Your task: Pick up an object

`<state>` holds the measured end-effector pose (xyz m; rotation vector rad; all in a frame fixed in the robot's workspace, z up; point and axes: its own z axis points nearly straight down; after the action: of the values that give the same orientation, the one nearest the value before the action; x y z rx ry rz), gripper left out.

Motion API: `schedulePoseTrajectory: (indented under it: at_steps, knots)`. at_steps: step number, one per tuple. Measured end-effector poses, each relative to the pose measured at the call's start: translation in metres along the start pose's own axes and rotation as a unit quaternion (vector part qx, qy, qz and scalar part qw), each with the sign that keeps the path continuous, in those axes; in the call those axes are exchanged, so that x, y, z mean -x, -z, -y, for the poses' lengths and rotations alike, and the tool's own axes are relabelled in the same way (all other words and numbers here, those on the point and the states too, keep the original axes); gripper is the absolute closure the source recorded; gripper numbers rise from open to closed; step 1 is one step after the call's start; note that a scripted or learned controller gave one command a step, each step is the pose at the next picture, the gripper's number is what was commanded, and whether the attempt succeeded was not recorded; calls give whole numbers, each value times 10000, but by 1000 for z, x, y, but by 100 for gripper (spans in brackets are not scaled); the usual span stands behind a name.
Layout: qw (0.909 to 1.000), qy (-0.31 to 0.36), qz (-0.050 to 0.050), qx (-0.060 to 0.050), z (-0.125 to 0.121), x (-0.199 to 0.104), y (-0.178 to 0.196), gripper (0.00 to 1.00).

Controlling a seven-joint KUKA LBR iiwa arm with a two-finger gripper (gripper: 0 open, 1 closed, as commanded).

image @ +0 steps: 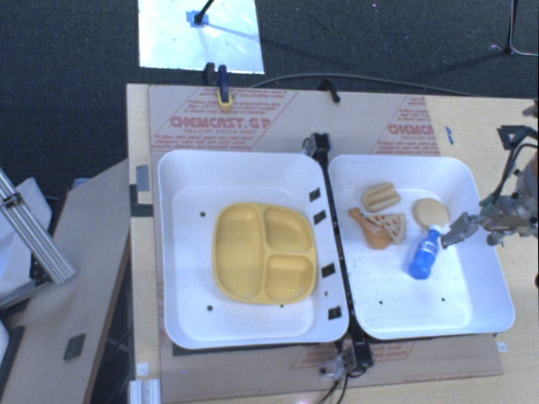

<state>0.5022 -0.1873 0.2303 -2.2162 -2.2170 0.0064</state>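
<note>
Reaching in over the right rim, the grey arm's jaws [461, 228] hovered above the right shallow white bin [446, 310]; whether they were released or clenched could not be told. Just beside their tip lay a blue plastic bottle with a white cap [424, 255], tilted on the bin floor. Nearby sat a tan hot-dog bun toy [381, 196], a round beige bread toy [430, 212], and a brown drumstick toy [369, 225] touching a waffle-patterned wedge [391, 224]. The left white bin [185, 225] held a yellow divided plastic plate [263, 252] on the table [139, 251].
</note>
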Motion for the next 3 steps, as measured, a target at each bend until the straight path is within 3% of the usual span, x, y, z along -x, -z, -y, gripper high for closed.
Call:
schedulePoseTrajectory:
  at_steps: [1, 3]
  knots:
    - [10000, 14, 12, 45, -2, 0, 4, 0]
    - [10000, 3, 6, 30, -8, 4, -85, 0]
